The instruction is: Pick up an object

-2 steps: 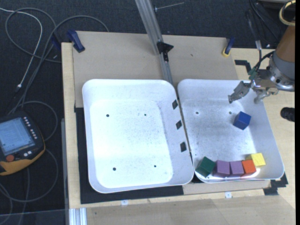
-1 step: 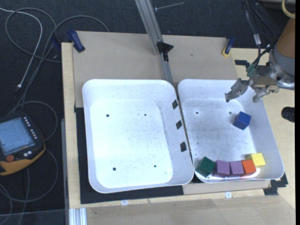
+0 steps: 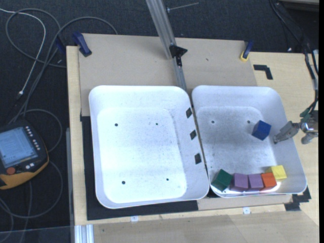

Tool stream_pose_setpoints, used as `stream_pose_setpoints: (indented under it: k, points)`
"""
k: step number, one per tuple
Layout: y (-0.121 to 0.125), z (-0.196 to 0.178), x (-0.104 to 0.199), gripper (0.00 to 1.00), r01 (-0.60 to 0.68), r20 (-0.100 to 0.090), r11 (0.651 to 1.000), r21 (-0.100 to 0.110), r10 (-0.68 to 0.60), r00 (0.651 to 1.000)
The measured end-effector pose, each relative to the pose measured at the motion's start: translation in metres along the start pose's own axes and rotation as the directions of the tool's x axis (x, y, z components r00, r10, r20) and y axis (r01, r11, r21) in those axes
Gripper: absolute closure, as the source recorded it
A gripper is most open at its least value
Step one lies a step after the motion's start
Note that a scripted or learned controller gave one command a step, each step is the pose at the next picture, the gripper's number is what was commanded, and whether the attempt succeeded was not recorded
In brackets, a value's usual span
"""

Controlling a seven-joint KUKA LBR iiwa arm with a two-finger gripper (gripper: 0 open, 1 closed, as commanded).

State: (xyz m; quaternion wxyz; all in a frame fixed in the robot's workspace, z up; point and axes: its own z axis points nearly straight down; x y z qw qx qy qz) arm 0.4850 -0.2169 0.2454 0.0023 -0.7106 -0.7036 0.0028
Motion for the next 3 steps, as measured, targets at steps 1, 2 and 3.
stream_pose_setpoints:
  k: [1, 2, 3]
  points:
    - [-0.002, 0.11, 0.043, 0.0, 0.011, -0.006, 1.0, 0.002, -0.011, 1.0]
    - [0.086, 0.135, 0.03, 0.0, 0.013, 0.001, 1.0, -0.012, -0.013, 1.0]
    - [0.144, 0.145, 0.003, 0.0, 0.012, 0.002, 1.0, -0.011, -0.012, 1.0]
